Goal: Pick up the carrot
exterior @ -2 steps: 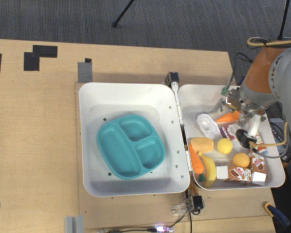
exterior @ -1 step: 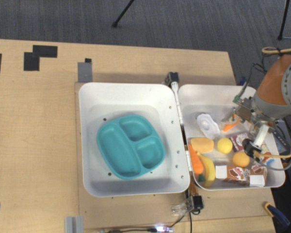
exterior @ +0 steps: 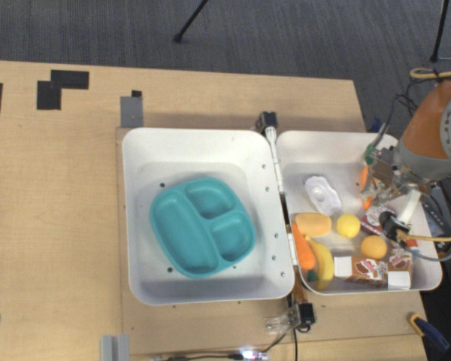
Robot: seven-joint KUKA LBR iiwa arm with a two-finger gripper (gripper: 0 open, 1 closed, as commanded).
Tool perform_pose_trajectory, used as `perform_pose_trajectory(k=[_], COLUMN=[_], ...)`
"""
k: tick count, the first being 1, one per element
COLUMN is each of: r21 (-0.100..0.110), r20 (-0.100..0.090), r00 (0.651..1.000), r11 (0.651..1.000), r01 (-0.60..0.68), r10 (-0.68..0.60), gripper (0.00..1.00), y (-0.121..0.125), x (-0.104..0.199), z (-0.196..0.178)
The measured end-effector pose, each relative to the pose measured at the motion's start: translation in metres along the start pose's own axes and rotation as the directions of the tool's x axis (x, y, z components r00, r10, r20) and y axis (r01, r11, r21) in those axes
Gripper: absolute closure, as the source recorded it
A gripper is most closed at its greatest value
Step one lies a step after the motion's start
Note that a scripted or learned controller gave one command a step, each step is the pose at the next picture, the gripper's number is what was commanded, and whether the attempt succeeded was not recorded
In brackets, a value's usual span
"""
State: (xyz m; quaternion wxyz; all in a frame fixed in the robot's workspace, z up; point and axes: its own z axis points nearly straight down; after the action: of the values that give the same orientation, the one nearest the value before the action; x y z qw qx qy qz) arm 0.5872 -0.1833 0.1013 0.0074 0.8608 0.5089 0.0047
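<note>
1. Carrot (exterior: 305,251): orange, lying in the right bin (exterior: 338,145) against its left wall, touching the banana (exterior: 322,262), just below a yellow-orange lump (exterior: 313,224).
2. Handling, judged: likely a light, stiff, smooth plastic toy; may slip. Best gripped across its middle, though the wall and banana crowd it.
3. Hand (exterior: 387,194): over the bin's right side, well apart from the carrot; grip state cannot be told.

At the right edge of the frame the grey arm (exterior: 445,130) with its orange band leans in, wrist tipped down-left, the gripper (exterior: 385,194) hanging low at mid-height.
</note>
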Motion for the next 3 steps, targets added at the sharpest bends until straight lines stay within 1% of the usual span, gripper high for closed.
perform_pose_trajectory(k=[1, 2, 3], r21=[0.009, 0.008, 0.002], r20=[-0.007, -0.009, -0.012], r00=[0.865, 0.691, 0.314], r11=[0.865, 0.691, 0.314], r01=[0.502, 0.722, 0.949], r10=[-0.502, -0.722, -0.949], gripper=[1.0, 1.0, 1.0], y=[-0.044, 0.021, -0.009], x=[0.016, 0.003, 0.072], z=[0.014, 0.016, -0.064])
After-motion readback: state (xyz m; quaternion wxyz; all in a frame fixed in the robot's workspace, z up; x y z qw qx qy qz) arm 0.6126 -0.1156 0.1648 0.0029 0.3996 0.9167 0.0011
